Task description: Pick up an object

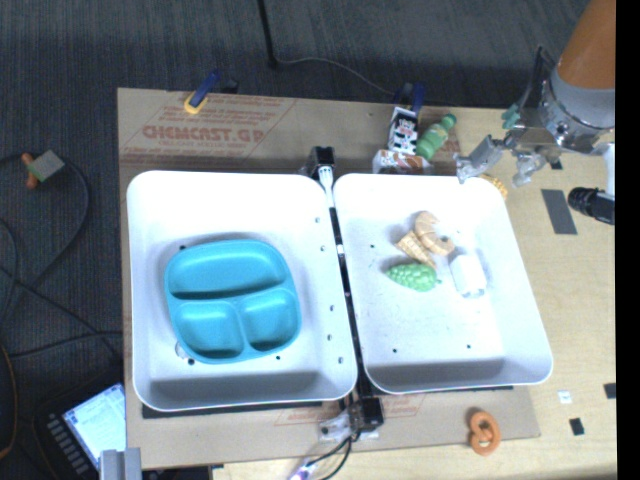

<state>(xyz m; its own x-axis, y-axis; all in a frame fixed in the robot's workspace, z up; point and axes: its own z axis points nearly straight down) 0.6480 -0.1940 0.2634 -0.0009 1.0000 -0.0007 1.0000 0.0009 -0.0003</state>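
Three small objects lie close together in the right bin (520, 358), a little toward its far side: a green knobbly piece (413, 276), a tan piece (425, 238) touching it from behind, and a white cylinder (467, 273) just beside both. The claw (497, 156) hangs above the bin's far right corner, near the rim, with its fingers spread apart and nothing between them. To do the step well, I judge the white cylinder is the easiest choice, because its right side is free; the claw should come down with its fingers across the short width. The green and tan pieces touch, so a finger may push one while closing on the other. The left bin (150, 368) holds a blue divided tray (232, 300), well apart from the work. On the counter (580, 348) behind the bins stands some clutter, among it a green bottle (434, 138), near the claw's path; an orange ring (484, 430) lies in front.
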